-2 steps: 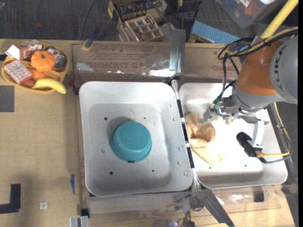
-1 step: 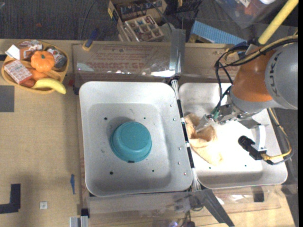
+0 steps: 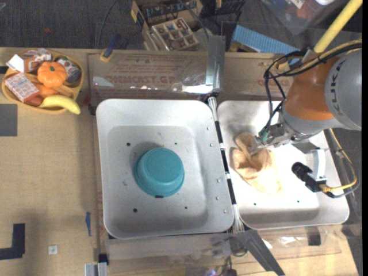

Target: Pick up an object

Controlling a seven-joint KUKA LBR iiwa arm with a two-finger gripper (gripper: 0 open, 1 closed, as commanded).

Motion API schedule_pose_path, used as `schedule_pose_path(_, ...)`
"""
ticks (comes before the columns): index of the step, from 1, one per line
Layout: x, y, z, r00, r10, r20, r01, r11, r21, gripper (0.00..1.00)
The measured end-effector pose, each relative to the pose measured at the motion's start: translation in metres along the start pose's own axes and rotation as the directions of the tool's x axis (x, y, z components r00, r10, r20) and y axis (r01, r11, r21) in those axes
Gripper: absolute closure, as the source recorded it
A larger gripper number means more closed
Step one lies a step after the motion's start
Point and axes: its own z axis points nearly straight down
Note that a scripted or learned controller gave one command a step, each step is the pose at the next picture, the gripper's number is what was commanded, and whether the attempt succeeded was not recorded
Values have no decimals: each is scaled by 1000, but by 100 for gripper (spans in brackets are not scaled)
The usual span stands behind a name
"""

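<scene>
1. Cloth (image 3: 253,164), tan and crumpled, lies in the left half of the right bin (image 3: 299,211), at the centre right of the frame. Its upper edge looks drawn up into a peak toward the hand, while the rest sags flat on the bin floor, which suggests a pinch on a fold and not a full lift.

2. The hand (image 3: 265,138) sits at that peak, reached in from the right on the grey arm (image 3: 345,91) with its orange band (image 3: 307,96). It points down and to the left, so its tips meet the top of the cloth. I cannot tell how far open it is, or whether any fabric is truly between its tips; the tips are too small and crowded by cables.

3. A teal bowl (image 3: 160,172) rests upside down near the middle of the left bin (image 3: 115,119), well apart from the hand. Rim down, it offers only a smooth dome, a poor hold for 2 tips, so the cloth seems the likelier target.

4. A yellow basket (image 3: 14,91) of toy food stands on the worktop (image 3: 46,171) at the upper left of the frame, outside both bins and out of play.

5. Judged from this, the pick is at the grasp stage: the cloth is not yet clear of the bin.
</scene>
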Motion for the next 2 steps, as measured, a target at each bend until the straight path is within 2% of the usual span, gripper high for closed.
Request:
schedule_pose_path(1,0,0,0,1000,0,0,0,1000,0,0)
schedule_pose_path(2,14,2,-80,993,115,1,-115,993,20,0)
